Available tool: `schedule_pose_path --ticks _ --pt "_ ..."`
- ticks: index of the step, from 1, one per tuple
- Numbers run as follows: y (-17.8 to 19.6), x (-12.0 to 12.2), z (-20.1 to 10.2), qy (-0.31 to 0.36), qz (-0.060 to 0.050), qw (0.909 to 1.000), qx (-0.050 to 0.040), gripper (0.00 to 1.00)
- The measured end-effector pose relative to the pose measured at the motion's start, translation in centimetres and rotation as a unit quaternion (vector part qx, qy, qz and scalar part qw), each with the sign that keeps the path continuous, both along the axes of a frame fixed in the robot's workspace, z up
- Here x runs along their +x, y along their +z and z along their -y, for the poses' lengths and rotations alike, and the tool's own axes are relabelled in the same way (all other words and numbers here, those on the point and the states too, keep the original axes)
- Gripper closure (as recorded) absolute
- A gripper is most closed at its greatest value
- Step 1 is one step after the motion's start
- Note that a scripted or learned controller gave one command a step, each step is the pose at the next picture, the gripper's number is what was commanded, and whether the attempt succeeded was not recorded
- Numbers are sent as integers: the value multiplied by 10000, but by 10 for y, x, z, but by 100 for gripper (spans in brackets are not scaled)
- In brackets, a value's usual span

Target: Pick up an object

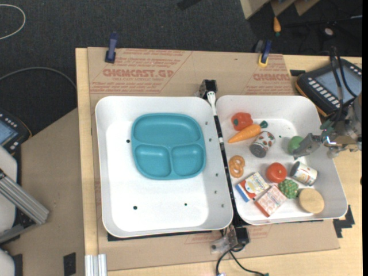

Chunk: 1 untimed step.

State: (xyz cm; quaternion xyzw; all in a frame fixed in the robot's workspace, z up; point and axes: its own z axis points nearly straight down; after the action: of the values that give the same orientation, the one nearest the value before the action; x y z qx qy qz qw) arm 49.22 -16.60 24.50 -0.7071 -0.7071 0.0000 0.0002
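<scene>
My gripper sits at the right edge of the frame, over the right side of the right shallow white bin, grey metal parts reaching in from the right. Can't tell how far my jaws are apart; they are too small and dark against the bin. A green rounded object lies just left of my tip, touching or nearly so; can't tell if it is between my jaws.

Rest of the right bin, centre-right of the frame: red pepper-like toy at upper left, orange carrot toy just below it, tilted. Small grey-and-red can near the middle. Tan pretzel-shaped ring by the bin's left wall. Red tomato-like ball lower middle, white cylindrical cup just right of it. Red-white-blue flat carton and a pink-tan packet at the bottom, side by side. Green broccoli-like piece and a tan round biscuit-like disc at lower right.

Left shallow white bin, centre-left of the frame, holds a teal three-compartment plastic plate in its upper half.
</scene>
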Motion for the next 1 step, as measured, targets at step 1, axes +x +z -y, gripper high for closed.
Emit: schedule_pose_path --ticks 1 --pt "-64 -14 -105 49 -44 10000 30 0"
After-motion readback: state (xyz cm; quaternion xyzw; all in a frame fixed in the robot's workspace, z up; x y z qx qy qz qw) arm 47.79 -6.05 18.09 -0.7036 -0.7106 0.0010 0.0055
